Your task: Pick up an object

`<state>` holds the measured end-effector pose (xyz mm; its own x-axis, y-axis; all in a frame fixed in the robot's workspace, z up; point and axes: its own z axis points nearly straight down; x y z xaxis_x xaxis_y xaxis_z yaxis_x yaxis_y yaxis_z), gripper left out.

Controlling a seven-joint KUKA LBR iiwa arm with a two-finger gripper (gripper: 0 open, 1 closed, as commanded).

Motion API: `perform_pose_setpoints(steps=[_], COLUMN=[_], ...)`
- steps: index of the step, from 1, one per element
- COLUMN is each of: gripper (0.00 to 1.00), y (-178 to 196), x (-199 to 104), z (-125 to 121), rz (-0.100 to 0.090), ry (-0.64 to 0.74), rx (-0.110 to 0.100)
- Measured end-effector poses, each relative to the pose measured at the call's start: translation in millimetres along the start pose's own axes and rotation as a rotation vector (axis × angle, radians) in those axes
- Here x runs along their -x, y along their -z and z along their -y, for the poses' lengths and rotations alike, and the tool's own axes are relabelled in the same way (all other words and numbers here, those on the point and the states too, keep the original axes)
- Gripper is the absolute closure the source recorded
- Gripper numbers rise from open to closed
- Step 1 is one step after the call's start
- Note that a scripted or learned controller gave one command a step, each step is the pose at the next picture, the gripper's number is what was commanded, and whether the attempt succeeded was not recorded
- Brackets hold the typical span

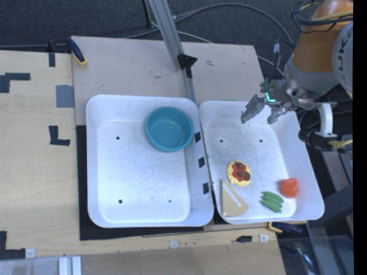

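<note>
Nearest the camera, along the front wall of the right-hand shallow white bin (307,211), lie four small items: a tan wedge-shaped sandwich slice (232,200), a green pea pod (272,200), a small red-orange rounded piece (289,187), and just behind the wedge a yellow disc with red and dark toppings (239,173). Any of these could serve as the object to pick; they sit close together but apart, so the cleanest approach would probably be a straight descent over one piece, with the fingers straddling its narrow side and clear of its neighbours and the bin wall. Further back, in the left-hand white bin (109,211), a blue round plastic bowl (169,129) sits upright near the rear right corner. Farthest, above the rear of the right bin, hangs the two-finger gripper (261,111), its two fingers spread apart with nothing between them, well away from the front-row items.
</note>
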<state>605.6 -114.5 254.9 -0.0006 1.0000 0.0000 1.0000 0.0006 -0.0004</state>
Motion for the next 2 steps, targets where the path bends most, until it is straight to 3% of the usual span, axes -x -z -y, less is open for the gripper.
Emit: perform_pose_setpoints(steps=[1, 2], gripper=[0.00, 0.00], y=[-0.1, -43.0], x=[0.0, -1.6], z=[0.0, -2.2], rz=[0.000, 0.000], ry=[0.000, 0.000], rx=[0.000, -0.004])
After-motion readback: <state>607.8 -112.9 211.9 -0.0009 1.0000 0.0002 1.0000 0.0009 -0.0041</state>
